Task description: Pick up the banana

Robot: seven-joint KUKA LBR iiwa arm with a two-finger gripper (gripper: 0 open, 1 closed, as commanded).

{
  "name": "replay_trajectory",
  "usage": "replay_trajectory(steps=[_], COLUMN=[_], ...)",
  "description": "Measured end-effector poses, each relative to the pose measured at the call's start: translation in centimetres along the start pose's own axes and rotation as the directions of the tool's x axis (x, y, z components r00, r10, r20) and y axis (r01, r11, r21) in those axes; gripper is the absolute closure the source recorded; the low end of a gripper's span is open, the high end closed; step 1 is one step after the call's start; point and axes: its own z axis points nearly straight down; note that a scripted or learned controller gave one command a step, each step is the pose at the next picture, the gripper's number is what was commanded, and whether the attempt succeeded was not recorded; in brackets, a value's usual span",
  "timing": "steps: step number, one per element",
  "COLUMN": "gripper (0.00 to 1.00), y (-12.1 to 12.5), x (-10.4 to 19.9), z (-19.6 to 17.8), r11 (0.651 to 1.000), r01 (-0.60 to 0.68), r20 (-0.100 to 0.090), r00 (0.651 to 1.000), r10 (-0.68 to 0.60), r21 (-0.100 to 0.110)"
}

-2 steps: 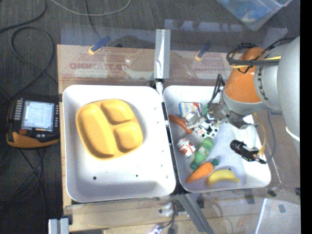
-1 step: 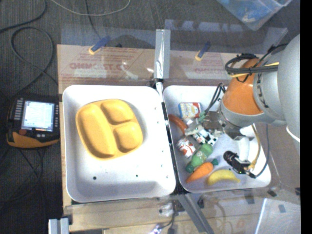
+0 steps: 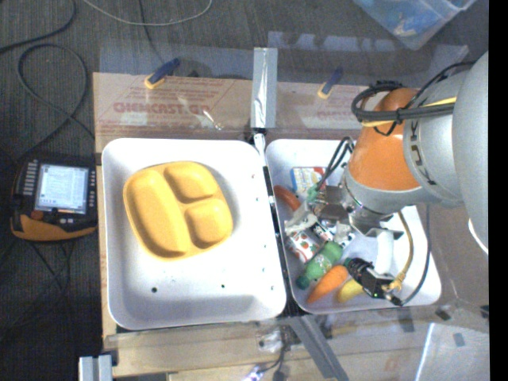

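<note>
Yellow banana (image 3: pixel 350 292) by crowded bin's (image 3: pixel 421 290) near rim, beside carrot (image 3: pixel 327 283).

**A:** Where do we have room on the worktop?

**B:** In the left bin (image 3: pixel 119 292). Its yellow tray (image 3: pixel 181 209) takes up the middle and far side, but we see bare white floor along the near edge and in both near corners.

**A:** And the right bin (image 3: pixel 425 296)?

**B:** Crowded. The arm (image 3: pixel 389 165) covers its far right part from above. Toward the left wall we find a carton (image 3: pixel 305 179), a red-and-white packet (image 3: pixel 302 244), a green bottle (image 3: pixel 321 262) and a carrot (image 3: pixel 327 284), packed close together.

**A:** Any gap around the banana (image 3: pixel 350 292)?

**B:** Little. The carrot lies against its left side, and the bin's near wall is just beside it. We see bare floor only toward the near right corner.
</note>
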Motion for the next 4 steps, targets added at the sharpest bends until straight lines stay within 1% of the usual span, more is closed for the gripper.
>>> replay_trajectory(steps=[1,2,3,4], gripper=[0.00,0.00,0.00,0.00], y=[-2.9,2.7,2.0,0.6], x=[4.7,9.9,10.2,10.2], z=[0.1,0.0,0.0,0.1], r11=[0.922,0.942,0.845,0.760], r01=[-0.386,-0.335,-0.536,-0.649], r20=[0.001,0.004,0.004,0.004], r00=[0.922,0.942,0.844,0.760], r10=[0.386,0.335,0.536,0.649], r21=[0.002,0.000,-0.001,0.000])
